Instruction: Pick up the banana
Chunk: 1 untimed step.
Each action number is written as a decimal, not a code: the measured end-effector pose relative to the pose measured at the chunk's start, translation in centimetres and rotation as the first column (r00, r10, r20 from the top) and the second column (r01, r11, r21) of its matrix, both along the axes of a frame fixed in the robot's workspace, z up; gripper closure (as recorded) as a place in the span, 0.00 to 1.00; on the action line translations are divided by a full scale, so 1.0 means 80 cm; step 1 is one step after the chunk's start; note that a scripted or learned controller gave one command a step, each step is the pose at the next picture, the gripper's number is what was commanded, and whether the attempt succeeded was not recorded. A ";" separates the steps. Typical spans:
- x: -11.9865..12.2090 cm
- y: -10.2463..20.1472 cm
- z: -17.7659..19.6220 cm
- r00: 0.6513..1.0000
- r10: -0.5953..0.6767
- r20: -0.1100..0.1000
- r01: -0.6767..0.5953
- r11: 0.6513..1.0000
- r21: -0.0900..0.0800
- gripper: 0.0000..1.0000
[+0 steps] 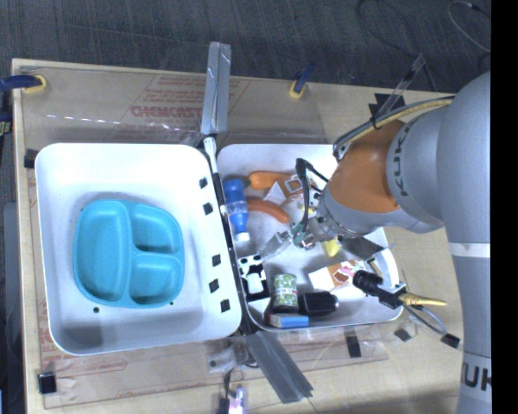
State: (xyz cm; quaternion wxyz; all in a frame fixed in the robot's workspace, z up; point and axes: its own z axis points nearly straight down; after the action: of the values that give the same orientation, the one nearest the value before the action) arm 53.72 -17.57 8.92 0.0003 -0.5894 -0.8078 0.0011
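The pincer [304, 231], its state impossible to tell, hangs over the right bin [388, 313]; the banana [331, 247] at its four o'clock needs a centred, steady descent

Thing: banana [331, 247]
Look: yellow, only a small bit visible
Place: right bin, near its middle, under the arm's wrist
Pose: cannot tell; mostly hidden
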 end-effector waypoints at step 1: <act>-0.036 -0.044 -0.001 1.000 0.022 -0.002 -0.022 1.000 0.003 0.00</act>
State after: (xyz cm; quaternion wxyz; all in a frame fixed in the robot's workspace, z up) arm 50.81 -21.12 8.87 0.0021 -0.5805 -0.8143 0.0006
